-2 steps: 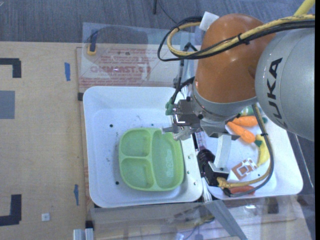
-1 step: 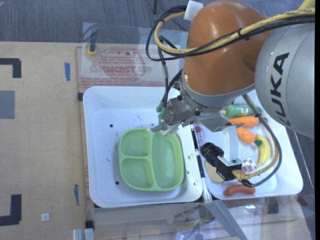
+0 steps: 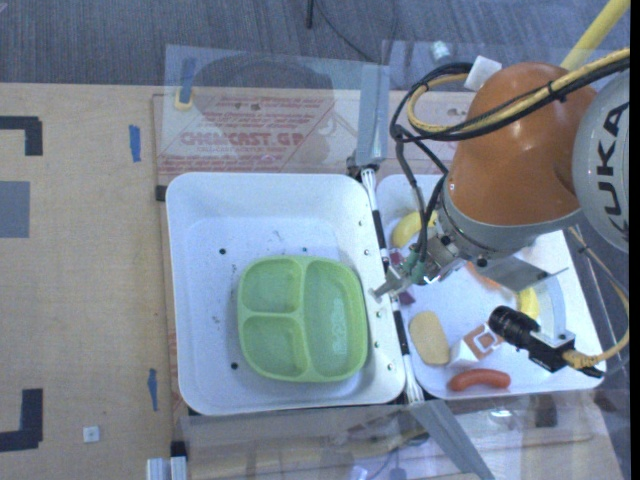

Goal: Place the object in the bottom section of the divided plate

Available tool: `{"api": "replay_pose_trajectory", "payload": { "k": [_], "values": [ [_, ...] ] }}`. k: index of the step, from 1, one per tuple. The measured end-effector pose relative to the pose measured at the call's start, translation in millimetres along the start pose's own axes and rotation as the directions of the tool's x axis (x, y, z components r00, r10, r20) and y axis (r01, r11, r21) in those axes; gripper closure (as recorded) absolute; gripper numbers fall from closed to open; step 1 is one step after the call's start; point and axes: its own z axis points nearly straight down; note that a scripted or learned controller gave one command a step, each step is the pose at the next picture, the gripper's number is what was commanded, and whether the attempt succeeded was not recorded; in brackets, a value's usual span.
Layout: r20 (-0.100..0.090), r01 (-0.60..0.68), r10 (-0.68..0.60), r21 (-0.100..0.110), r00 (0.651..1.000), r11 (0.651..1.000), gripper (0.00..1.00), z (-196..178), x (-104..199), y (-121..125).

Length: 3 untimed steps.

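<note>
Camera view — potato piece [image 3: 431,337] lies lengthwise toward the bench front; pincer [image 3: 408,276] state unclear.

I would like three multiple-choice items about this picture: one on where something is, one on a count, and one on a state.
1. In which bin does the green divided plate lie?
A. the left bin
B. the right bin
C. on the bench outside the bins

2. How many sections does the plate have?
A. two
B. three
C. four

3. What do the plate's sections hold now?
A. a red sausage
B. a yellow fruit
C. nothing

Answers:
1. A, because the plate rests on the floor of the left bin, while the food items lie in the right bin.
2. B, because raised ridges split it into two small sections on its left and one long section on its right.
3. C, because all the sections show bare green, and the red sausage lies in the right bin.
</note>
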Motion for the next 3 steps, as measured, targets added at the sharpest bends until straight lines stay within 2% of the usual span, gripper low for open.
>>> {"api": "replay_pose_trajectory", "payload": {
  "k": [1, 2, 3],
  "values": [
    [0.000, 0.123, -0.123, -0.001, 0.992, 0.992, 1.00, 93.4, -38.7, -22.4],
    [0.002, 0.099, -0.099, -0.002, 0.995, 0.995, 1.00, 1.0, -102.2, -57.6],
    [0.000, 0.088, -0.088, -0.001, 0.996, 0.996, 1.00, 37.4, -74.5, -42.2]
  ]
}}
